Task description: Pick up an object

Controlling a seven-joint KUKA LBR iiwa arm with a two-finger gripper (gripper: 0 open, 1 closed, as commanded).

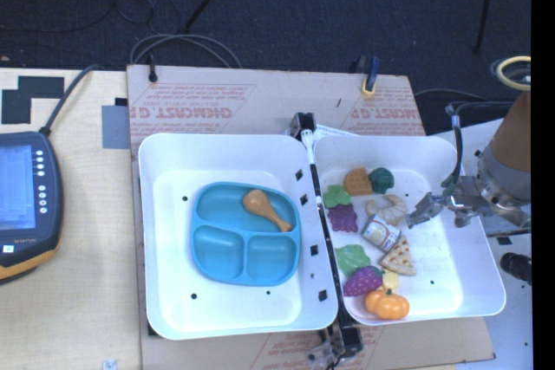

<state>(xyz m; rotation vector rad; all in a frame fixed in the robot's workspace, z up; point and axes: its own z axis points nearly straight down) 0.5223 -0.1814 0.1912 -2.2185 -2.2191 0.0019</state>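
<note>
Pumpkin-shaped toy (388, 304) is lying at the nearest edge of the right bin (473, 286), touching a purple grape bunch (363, 280) just beside it, with a green leafy piece (351, 257) a little farther back. Beyond these, a pizza-slice toy (399, 256) is sitting beside a small tin can (379, 233) lying on its side, and another purple grape bunch (342, 218) is resting near the divider between the bins. Farther still, a pale knobbly piece (388, 207) is lying just ahead of the jaws (425, 210), which are hanging low over the middle of the right bin, reaching in from the right on the grey arm (503, 178); whether the jaws are spread or pressed together cannot be told, and nothing is showing between them. Toward the back of this bin, a brown bread-like toy (356, 181) and a dark green toy (381, 179) are sitting side by side, with a light green piece (336, 196) just in front. In the left bin (165, 186), a blue divided tray (244, 234) is carrying a tan drumstick toy (266, 208) in its far compartment. Cardboard (260, 104) is lying under both bins on the table (52, 299), and a handheld control pad (24, 195) is resting at the far left.
</note>
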